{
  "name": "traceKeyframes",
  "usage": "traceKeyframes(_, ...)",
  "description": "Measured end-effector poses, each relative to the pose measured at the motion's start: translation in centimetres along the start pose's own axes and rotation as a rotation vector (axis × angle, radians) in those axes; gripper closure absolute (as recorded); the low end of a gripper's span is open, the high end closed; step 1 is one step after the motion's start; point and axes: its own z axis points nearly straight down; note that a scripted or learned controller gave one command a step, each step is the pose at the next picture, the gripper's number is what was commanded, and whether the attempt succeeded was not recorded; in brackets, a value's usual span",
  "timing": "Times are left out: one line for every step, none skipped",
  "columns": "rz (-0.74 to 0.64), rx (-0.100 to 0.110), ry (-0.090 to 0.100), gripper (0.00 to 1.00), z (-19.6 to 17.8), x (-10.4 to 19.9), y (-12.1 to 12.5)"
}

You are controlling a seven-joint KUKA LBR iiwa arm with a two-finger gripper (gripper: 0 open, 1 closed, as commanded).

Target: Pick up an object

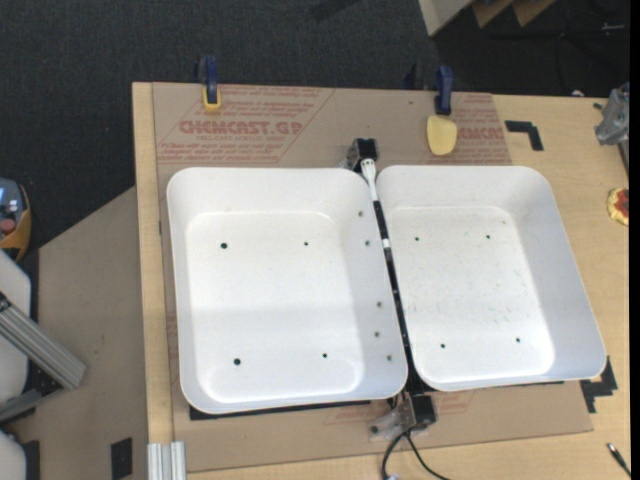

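Observation:
Two shallow white bins sit side by side on a brown board. The left bin (270,288) and the right bin (470,278) show bare white floors with a few small dark dots. A small pale yellow object (441,135) lies on the board just behind the right bin's far rim, outside both bins. At the right edge of the view, a small orange-red item (619,204) rests on the bench, cut off by the frame.
Two blue clamps (209,76) (443,86) hold the board's far edge. A black cable (380,218) runs along the seam between the bins. A grey metal piece (614,116) pokes in at the right edge. An aluminium bar (40,343) lies at lower left.

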Motion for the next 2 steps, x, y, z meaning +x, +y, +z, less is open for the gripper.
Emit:
traceKeyframes(-0.014, 0.013, 0.013, 1.00, 6.8, 6.0, 3.5)
traceKeyframes(-0.006, -0.001, 0.004, 1.00, 2.5, 1.9, 4.0)
